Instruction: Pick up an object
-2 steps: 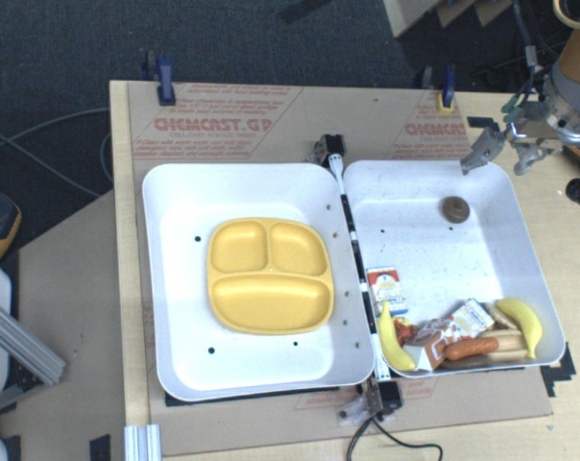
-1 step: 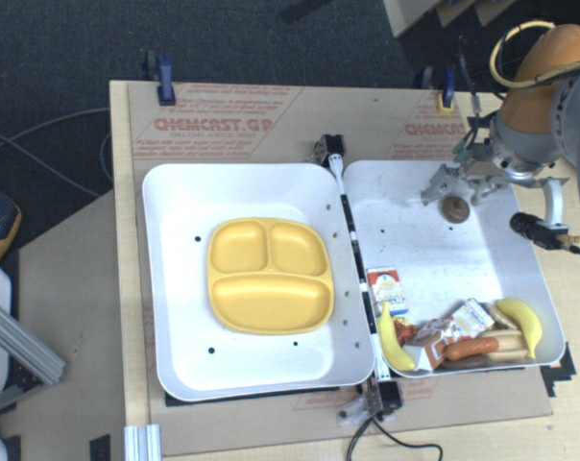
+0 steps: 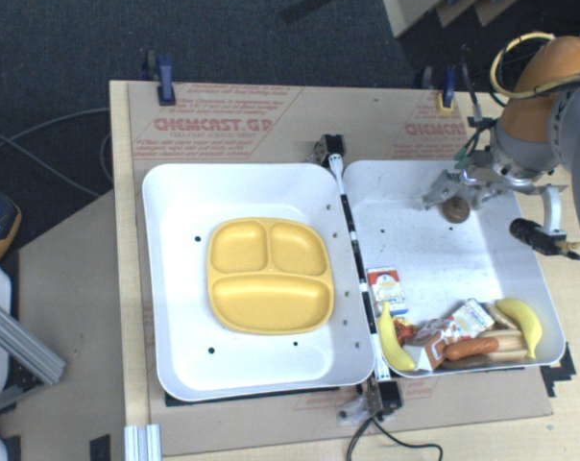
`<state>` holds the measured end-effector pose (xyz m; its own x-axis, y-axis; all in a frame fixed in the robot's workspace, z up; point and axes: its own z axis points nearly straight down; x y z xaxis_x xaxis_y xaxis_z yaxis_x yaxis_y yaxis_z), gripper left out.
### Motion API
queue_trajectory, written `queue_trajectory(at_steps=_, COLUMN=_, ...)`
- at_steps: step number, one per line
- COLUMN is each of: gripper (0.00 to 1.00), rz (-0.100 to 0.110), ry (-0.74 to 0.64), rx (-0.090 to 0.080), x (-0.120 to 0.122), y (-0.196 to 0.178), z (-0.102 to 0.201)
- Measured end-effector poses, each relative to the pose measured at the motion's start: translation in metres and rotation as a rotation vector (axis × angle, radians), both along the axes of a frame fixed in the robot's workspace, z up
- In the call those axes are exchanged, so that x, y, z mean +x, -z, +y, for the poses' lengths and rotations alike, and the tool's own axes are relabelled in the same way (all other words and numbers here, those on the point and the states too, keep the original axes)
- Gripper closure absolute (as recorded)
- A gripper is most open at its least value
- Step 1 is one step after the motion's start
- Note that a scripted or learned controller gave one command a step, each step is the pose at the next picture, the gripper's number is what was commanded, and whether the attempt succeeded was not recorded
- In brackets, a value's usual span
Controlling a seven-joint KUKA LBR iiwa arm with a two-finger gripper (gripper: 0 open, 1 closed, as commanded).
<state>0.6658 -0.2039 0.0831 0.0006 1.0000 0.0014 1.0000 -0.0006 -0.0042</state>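
My gripper [image 3: 453,196] hangs over the far part of the right bin [image 3: 434,257], at the end of the grey arm with its orange band at the upper right. A small brown round object [image 3: 456,210] sits right under the gripper, touching or nearly touching it. I cannot see whether it is gripped. At the bin's near edge lie a banana [image 3: 396,341], a second banana [image 3: 523,322], a reddish sausage [image 3: 469,350], a snack packet [image 3: 469,317] and a small red, white and blue carton [image 3: 386,287].
The left bin [image 3: 175,257] holds a yellow divided plate [image 3: 269,277] in its middle. A black clip rail [image 3: 352,248] runs between the two bins. Blue clamps [image 3: 161,75] stand at the bench's far edge. A black part on the arm [image 3: 538,237] overhangs the right bin's right rim.
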Motion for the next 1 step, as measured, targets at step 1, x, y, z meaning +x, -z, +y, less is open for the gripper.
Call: queue_trajectory(at_steps=1, gripper=1.00, rz=-0.006, ry=-0.002, rx=-0.004, x=0.0019, y=-0.0135, z=0.0003)
